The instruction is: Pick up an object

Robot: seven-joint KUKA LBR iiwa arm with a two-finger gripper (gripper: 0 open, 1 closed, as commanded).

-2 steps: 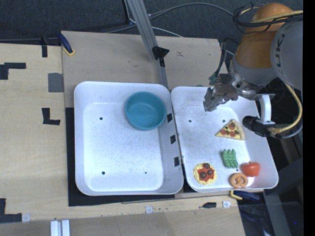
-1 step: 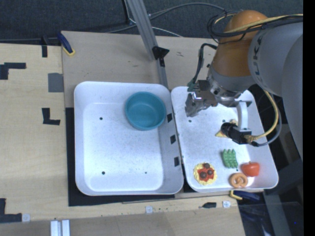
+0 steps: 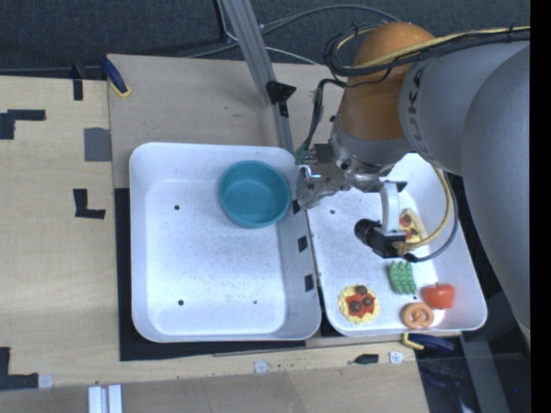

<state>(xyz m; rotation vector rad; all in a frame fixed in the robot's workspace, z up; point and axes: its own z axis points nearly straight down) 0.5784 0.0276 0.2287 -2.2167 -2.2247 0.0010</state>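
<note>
Blue bowl (image 3: 254,194) sits in the left bin's (image 3: 172,256) upper right corner, just beside the claw (image 3: 308,188). I cannot tell whether the claw is spread or pinched. So close to the rims, it might strike one or shove the bowl aside.

A pale wooden bench (image 3: 52,256) bears black tape marks (image 3: 86,203); dark floor (image 3: 103,7) lies beyond.
</note>
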